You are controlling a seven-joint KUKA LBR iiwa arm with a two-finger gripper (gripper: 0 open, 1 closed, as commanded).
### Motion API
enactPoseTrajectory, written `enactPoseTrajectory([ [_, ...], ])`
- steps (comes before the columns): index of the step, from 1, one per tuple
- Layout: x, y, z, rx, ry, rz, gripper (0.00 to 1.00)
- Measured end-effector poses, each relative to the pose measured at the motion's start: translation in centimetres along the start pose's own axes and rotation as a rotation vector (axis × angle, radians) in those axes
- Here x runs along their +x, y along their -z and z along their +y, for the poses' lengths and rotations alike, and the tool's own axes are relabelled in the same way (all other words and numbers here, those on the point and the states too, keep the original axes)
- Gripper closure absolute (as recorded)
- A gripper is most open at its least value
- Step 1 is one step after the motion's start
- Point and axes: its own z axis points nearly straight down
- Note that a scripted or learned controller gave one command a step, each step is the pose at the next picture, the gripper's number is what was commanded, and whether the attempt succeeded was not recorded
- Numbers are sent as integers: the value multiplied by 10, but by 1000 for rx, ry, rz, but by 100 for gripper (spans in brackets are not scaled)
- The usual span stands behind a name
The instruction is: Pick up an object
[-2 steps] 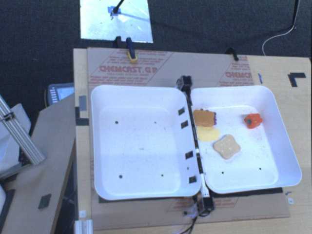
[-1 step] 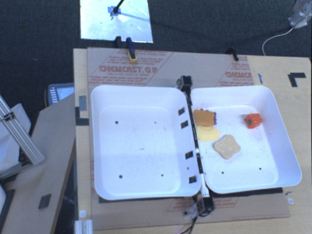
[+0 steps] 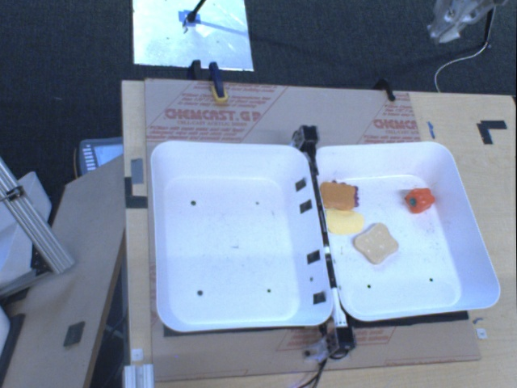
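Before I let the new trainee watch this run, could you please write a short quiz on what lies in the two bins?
1. True or false: all the loose items lie in the right bin.
2. Which item lies nearest that bin's right wall? A) the orange-red piece B) the tan toast-shaped piece C) the pale yellow slice
3. Fill in: the orange waffle-like piece sits close to the ____ between the bins.

Key: 1 true; 2 A; 3 divider. The gripper is at the picture's top right, away from the items; its fingers are too blurred to read.
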Motion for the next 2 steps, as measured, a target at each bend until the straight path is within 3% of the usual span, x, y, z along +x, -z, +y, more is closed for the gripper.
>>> enactPoseTrajectory([
  [2,190,-1,1,0,2,2,100],
])
